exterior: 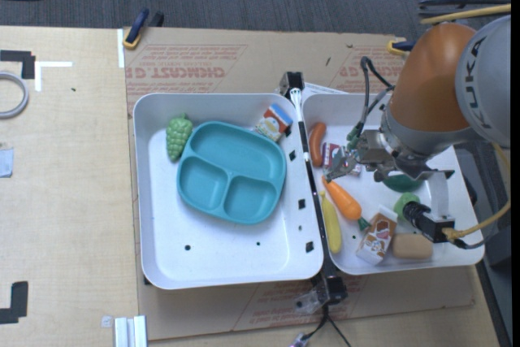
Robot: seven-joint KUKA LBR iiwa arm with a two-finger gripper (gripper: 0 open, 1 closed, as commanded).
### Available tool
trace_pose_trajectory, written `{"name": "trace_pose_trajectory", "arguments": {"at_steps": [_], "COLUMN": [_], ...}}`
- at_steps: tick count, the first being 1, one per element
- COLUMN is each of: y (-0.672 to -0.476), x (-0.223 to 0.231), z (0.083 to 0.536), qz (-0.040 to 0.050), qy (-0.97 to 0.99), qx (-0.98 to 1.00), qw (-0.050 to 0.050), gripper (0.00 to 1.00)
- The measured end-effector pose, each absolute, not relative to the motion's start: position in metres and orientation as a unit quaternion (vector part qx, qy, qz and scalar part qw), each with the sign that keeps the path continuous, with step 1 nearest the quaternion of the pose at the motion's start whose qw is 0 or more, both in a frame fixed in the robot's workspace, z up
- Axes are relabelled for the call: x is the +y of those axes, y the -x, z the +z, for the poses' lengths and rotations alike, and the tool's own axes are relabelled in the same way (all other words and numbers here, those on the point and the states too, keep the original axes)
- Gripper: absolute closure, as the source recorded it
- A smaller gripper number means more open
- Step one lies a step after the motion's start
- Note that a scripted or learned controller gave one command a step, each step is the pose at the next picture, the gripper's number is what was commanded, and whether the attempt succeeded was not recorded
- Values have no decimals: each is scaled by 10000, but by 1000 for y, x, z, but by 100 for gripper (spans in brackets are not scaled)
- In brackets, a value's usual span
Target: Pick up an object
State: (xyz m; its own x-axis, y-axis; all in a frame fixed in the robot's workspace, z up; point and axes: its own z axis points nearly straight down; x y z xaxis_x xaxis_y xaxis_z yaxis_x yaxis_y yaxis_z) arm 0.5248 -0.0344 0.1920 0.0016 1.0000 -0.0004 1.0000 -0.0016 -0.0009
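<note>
In the right bin (465, 256), the gripper (345, 162) is lowered among the toy food, just above the carrot (344, 201) and beside the red sausage (317, 140). The reaching step is judged underway; a closing on 1 item is called for next. Whether the claw is apart or together cannot be told.

A robotics lab: taped cardboard (244, 65) on a wooden bench (65, 199), toy food in white bins (219, 272).

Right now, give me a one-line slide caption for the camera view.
Arm's gripper low in the right bin above the carrot; left bin holds a teal tray and grapes.
</note>
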Motion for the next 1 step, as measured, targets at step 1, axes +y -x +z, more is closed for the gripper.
{"name": "trace_pose_trajectory", "arguments": {"at_steps": [1], "y": [-525], "x": [-34], "z": [192], "qz": [5], "qy": [7077], "qx": [-7065], "qw": [2], "gripper": [0]}}
